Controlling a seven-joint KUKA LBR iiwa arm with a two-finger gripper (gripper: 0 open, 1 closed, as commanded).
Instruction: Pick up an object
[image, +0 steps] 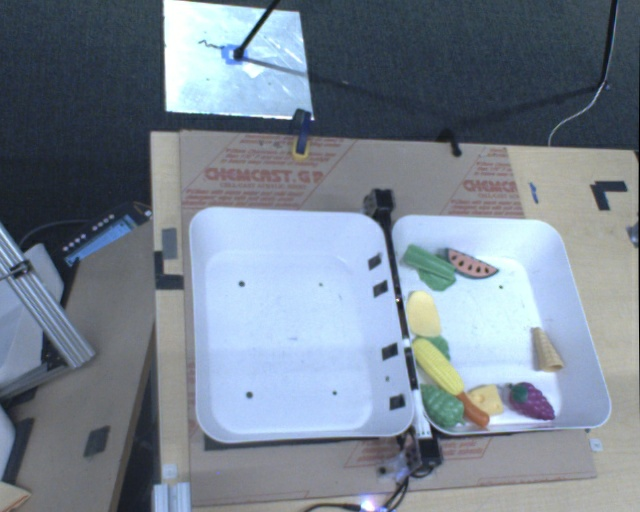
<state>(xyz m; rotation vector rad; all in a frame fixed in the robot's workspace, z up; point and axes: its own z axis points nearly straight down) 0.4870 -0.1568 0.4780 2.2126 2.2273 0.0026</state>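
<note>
I count two white bins (290, 225); the right one holds eight toy foods: one watermelon slice (471, 264), one cone (546, 350), one grape bunch (532, 401), perhaps five others

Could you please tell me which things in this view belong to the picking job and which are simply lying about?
Belong to the job:
watermelon slice
green vegetable
lemon
corn cob
ice cream cone
grapes
right bin

Lying about:
left bin
yellow clamp
foil sheet
</note>
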